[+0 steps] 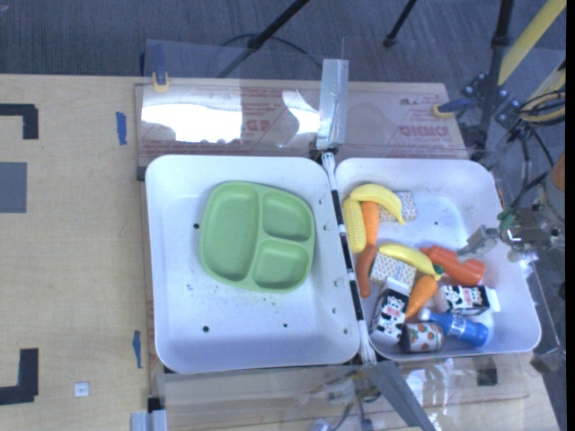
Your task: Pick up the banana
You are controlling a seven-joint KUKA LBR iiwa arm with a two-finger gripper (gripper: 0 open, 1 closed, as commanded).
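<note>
A yellow banana (378, 197) lies curved at the back left of the right bin (449, 176), beside a corn cob (355, 225) and an orange carrot (369, 215). A second, slimmer yellow banana (409, 257) rests in the middle of the pile, on a checkered block. My gripper (485, 237) is low over the right bin's right side, just above a red pepper (455, 267) and well right of both bananas. Nothing shows in its grasp.
The left bin (171, 268) holds a green divided plate (257, 236). Crowded at the front of the right bin are another carrot (420, 295), two cow-print cartons (389, 313), a blue bottle (463, 329) and a small can (420, 336). A metal divider (340, 223) separates the bins.
</note>
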